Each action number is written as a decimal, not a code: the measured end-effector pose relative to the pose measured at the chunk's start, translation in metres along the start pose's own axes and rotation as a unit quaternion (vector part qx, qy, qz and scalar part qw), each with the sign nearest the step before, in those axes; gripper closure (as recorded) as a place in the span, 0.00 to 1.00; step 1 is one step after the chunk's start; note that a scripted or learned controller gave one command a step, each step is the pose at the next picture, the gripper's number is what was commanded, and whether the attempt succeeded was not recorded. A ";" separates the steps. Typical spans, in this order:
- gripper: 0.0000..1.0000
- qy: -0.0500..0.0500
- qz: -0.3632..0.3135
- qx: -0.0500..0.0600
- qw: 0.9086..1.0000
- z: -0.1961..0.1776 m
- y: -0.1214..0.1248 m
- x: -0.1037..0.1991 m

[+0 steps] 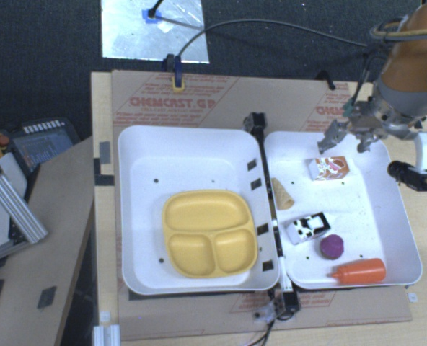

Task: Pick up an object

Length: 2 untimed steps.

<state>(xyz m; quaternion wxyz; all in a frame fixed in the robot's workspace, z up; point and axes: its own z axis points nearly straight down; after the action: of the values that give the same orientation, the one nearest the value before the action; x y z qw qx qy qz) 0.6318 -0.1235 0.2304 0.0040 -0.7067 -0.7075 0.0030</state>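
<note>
My gripper [346, 142] hovers over the far part of the right bin [394, 215], its two fingers spread apart and open with nothing between them. Just below it in the view lies a red and white packet [329, 168]. Nearer the divider rests a tan cone [282, 192]. A black and white block [309, 227], a purple ball [332, 246] and an orange bottle [359, 270] lie toward the bin's front.
The left bin [141, 193] holds a yellow divided plate [208, 233]. A black clip strip [265, 193] runs along the wall between the bins. A shiny sheet [152, 19] lies beyond the bench, and a cable arcs over the far edge.
</note>
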 end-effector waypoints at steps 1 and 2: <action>0.00 -0.001 -0.001 -0.006 1.000 -0.007 0.002 0.000; 0.00 0.000 -0.001 -0.003 1.000 0.055 0.003 0.004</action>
<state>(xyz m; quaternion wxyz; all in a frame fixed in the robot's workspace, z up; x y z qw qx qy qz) 0.6347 -0.1193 0.1751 0.0013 -0.7062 -0.7080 0.0010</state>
